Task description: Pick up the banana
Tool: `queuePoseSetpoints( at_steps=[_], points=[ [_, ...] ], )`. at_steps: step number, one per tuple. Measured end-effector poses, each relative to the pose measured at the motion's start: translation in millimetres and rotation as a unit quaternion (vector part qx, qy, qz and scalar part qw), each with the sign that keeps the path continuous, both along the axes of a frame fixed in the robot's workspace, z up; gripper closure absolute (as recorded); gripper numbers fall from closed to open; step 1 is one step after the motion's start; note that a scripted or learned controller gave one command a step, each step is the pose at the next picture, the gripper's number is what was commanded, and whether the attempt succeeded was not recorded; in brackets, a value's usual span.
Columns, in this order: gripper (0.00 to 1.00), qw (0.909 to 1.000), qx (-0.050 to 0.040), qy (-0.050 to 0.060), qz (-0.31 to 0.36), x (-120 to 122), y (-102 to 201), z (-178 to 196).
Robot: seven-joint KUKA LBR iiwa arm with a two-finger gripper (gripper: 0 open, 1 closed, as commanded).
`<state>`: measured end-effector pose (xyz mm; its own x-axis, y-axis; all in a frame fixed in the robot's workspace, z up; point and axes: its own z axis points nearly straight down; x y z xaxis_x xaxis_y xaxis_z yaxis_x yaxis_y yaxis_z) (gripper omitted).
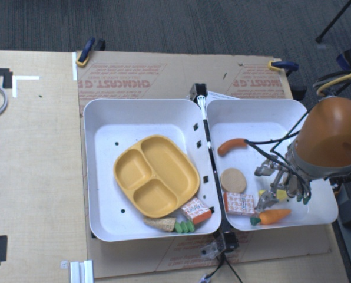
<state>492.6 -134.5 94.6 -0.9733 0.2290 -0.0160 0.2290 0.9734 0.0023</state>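
Banana (280, 194) partly hidden under gripper (274, 194), right bin (264, 115), by carrot (274, 216); finger state unclear.

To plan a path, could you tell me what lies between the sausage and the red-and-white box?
A round tan disc lies between the sausage and the box, in the camera view.

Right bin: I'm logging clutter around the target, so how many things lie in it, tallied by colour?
Orange: 2, sausage and carrot
Tan: 1, round disc
Red-and-white: 1, box
Yellow: 1, banana
Total: 5
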Motion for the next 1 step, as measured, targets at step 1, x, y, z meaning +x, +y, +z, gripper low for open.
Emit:
queuePoseSetpoints(
  at_steps=[1],
  points=[
    [0.00, 0.9948, -0.0003, 0.006, 0.102, 26.6, -10.9, -1.8]
  ],
)
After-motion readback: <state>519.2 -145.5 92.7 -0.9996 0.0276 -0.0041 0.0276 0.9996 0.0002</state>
